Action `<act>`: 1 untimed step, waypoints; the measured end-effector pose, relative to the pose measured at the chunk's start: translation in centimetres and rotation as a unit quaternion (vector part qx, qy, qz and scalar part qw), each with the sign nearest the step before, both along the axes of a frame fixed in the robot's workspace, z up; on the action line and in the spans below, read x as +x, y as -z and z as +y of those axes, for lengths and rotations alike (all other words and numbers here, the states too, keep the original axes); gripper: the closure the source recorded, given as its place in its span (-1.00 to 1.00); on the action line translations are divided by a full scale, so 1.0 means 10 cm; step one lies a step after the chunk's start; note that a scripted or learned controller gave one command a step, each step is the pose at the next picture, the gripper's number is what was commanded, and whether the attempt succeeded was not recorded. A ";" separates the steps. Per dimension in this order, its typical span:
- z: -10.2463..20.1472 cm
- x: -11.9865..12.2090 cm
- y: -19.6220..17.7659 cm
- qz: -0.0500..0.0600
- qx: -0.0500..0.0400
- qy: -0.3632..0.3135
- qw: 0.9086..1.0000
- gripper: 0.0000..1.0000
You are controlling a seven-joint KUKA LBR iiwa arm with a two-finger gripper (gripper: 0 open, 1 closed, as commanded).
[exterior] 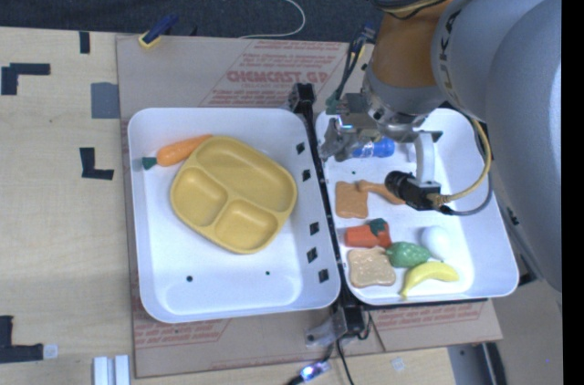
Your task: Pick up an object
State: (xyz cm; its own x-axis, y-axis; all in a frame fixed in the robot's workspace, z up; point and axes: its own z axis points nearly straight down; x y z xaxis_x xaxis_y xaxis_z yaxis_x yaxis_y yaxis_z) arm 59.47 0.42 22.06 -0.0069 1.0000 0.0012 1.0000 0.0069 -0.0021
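- We see our hand (pixel 351 135) low in the far part of the right bin (pixel 497 278), beside the wall between the two bins.
- We cannot tell from this view whether it is released or clenched; nothing can be seen gripped in it.
- Just beside the hand, toward the arm, lies a small blue thing (pixel 381 148). It looks like the nearest thing to pick, but it is too hidden to tell its long axis.
- Nearer the camera than the hand lie a cracker (pixel 351 201), a red piece (pixel 361 235), a toast slice (pixel 370 267), a green piece (pixel 407 254), a white egg (pixel 435 239) and a banana (pixel 429 275).
- The banana's long axis runs across the bin, with one tip pointing toward the toast.
- Across the wall from the hand, the left bin (pixel 155 283) holds a yellow tray (pixel 234 192) and a carrot (pixel 179 151), probably as spare stock.
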 end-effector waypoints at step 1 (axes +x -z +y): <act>0.46 0.20 0.07 0.000 0.000 0.000 1.000 1.00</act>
